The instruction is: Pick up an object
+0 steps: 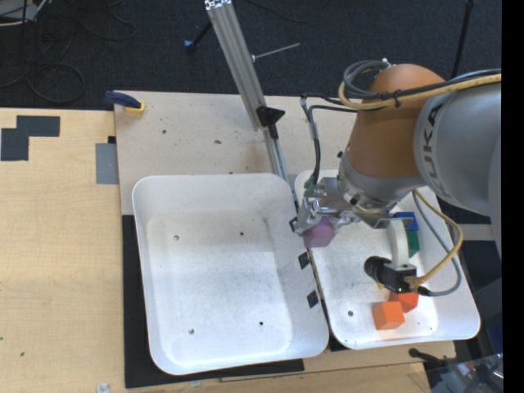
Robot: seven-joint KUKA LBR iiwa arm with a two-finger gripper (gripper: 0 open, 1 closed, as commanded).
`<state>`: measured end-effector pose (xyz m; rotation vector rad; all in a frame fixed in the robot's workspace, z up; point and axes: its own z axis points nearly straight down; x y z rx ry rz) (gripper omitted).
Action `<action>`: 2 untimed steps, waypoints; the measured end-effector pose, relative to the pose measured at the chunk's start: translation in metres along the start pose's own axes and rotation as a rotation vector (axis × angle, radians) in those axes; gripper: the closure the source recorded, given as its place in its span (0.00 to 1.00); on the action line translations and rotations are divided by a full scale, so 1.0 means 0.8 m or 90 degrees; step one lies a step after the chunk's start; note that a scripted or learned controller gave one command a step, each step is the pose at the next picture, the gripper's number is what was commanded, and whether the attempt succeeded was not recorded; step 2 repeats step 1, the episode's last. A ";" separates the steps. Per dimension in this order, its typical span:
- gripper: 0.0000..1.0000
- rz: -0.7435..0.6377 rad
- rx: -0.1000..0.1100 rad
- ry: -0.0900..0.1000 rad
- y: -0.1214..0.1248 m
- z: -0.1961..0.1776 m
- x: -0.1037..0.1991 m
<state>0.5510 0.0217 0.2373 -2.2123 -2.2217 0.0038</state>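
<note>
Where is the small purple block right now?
In the camera view, the small purple block sits beneath the gripper, at the right bin's left edge beside the left bin.

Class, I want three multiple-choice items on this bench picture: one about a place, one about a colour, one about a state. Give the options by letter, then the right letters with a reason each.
1. Where does the orange block lie?
A. in the left bin
B. in the right bin
C. on the bare bench

2. What colour is the object at the gripper?
A. purple
B. yellow
C. black

3. How does the purple object stand relative to the gripper?
A. lying far off in the left bin's middle
B. right below the gripper, by the bins' shared edge
C. resting on the wooden bench behind the bins

Answers:
1 B: the block sits near the front of the right bin.
2 A: its visible surface is purple.
3 B: it shows just under the gripper where the left bin meets the right one.
</note>
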 end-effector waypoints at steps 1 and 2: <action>1.00 0.000 0.000 0.000 -0.015 0.017 0.063; 1.00 0.000 0.000 0.000 -0.015 0.017 0.063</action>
